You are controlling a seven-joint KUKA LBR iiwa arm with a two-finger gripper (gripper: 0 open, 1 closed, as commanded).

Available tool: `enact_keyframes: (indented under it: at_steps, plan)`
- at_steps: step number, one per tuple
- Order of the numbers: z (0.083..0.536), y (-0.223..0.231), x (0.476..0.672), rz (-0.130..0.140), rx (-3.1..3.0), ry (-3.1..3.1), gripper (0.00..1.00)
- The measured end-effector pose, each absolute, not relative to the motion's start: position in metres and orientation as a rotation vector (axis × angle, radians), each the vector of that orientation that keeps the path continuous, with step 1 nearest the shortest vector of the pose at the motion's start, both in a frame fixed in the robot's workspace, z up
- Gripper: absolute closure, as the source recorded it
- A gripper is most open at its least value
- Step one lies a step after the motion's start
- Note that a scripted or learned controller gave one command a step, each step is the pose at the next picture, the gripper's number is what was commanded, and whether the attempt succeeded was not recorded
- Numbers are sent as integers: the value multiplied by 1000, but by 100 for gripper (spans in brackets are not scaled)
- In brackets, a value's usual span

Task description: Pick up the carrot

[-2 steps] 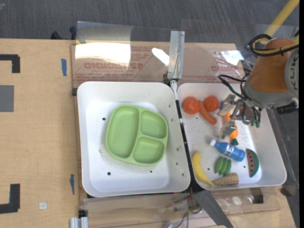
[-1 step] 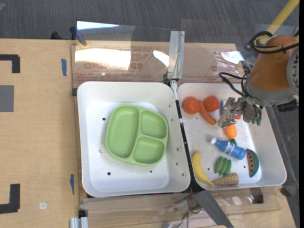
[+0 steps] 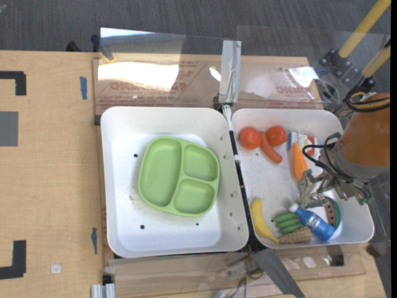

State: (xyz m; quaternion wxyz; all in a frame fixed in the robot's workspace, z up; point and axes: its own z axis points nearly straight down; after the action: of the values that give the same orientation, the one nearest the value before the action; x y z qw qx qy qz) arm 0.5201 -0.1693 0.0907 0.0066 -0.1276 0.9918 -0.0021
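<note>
The carrot (image 3: 299,164) is a slim orange piece lying lengthwise in the right bin (image 3: 356,236), near its middle right. My gripper (image 3: 309,189) hangs just below the carrot's near end, over the bin floor, with the arm's orange band (image 3: 369,143) to its right. The gripper's metal parts overlap the clutter beneath them. Nothing can be made out in its grasp.
Also in the right bin are a red tomato (image 3: 249,138), an orange-red ball (image 3: 276,133) with a red stick-shaped piece (image 3: 271,151), a banana (image 3: 261,221), green beans (image 3: 286,221) and a blue bottle (image 3: 316,224). The left bin (image 3: 118,166) holds a green divided plate (image 3: 178,176).
</note>
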Motion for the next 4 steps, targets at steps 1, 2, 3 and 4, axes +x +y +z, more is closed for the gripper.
enact_keyframes:
  at_steps: [1,2,3,4]
  plan:
    - [307,-192,571,-8,-135,3121,100]
    - [173,-200,538,8,-136,3145,100]
    - [178,-201,541,0,-137,3134,0]
    - [95,-134,535,2,-165,3131,0]
